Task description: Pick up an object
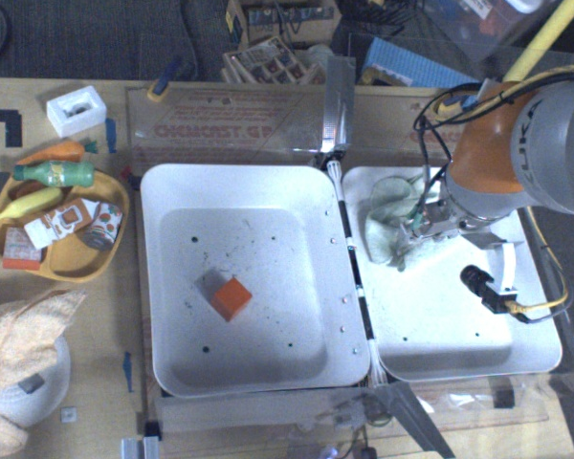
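claw: the claw [413, 228] is low in the upper left part of the right bin [459, 342], at the right edge of a pale cloth [387, 220]; whether it is apart or together cannot be told from this view.
arm: the grey arm [545, 151] with its orange band [488, 161] reaches in over the right bin's far right corner.
pale cloth: crumpled, close to the wall that the right bin shares with the left bin [268, 199], and near the far wall.
orange block: the orange block [231, 297] lies alone in the left bin, a little left of and below the middle, a grey face on its upper left side, well apart from every wall.
open room, right bin: the floor in front of the cloth and the near half are bare white.
open room, left bin: bare floor lies on all sides of the block, with a few dark specks.
edges: the two bins touch along a middle seam; the left bin's near rim sits close to the tabletop [19, 98] edge.
beside the bins: a yellow bowl [77, 261] of toy food, with a green bottle [55, 174] on top, stands left of the left bin; a small white box [77, 111] sits behind it.
writing: a panel [225, 127] behind the left bin bears faded red capitals, too faint to read surely; the dark letters on the arm's casing run off the frame.
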Tool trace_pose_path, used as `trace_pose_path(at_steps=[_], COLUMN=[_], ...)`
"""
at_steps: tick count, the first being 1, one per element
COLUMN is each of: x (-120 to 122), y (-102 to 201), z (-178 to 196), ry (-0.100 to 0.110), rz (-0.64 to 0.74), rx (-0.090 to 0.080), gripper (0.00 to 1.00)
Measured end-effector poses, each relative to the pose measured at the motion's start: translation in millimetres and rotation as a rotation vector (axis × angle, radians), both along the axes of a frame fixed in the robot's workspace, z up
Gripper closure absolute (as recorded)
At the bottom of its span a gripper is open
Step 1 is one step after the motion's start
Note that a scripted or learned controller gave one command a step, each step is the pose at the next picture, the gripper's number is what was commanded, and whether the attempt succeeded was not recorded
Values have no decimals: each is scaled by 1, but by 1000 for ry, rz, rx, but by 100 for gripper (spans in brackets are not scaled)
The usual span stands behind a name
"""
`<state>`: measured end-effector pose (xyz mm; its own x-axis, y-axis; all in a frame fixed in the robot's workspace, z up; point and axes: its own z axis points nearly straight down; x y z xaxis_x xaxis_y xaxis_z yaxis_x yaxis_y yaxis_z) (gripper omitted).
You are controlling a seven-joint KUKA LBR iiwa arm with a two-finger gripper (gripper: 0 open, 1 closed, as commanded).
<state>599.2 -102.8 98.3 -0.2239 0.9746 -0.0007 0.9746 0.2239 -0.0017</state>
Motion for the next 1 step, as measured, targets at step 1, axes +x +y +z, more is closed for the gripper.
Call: trace_pose_path(at_steps=[1], x=[0], y=[0], z=[0], ry=[0], rz=[0], rx=[0], gripper=[0])
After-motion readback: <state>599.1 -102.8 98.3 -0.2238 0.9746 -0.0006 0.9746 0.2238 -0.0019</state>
